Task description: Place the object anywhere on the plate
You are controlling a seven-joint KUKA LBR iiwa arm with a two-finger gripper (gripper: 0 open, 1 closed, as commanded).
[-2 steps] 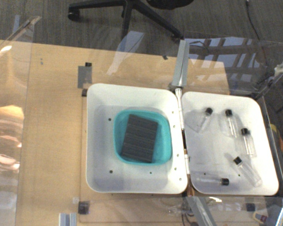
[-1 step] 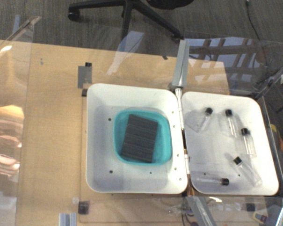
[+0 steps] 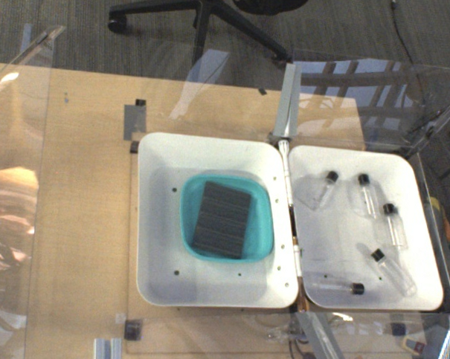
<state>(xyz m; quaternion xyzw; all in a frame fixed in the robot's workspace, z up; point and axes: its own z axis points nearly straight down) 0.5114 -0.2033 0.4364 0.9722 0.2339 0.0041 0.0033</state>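
Note:
A teal square plate (image 3: pixel 261 227) sits in the middle of the left white bin (image 3: pixel 156 231). A dark grey ribbed rectangular block (image 3: pixel 222 219) lies flat on the plate, slightly tilted. In the right white bin (image 3: pixel 424 221) lie several clear vials with black caps: one (image 3: pixel 323 188) at the upper left, one (image 3: pixel 366 194) beside it, one (image 3: pixel 394 223) to the right, one (image 3: pixel 391 270) lower down and one (image 3: pixel 339 284) near the front edge.
Both bins stand on a wooden bench (image 3: pixel 67 205) with clear panels around it. A metal post (image 3: pixel 287 103) rises behind the seam between the bins. An office chair base (image 3: pixel 202 18) stands on the floor beyond the bench.

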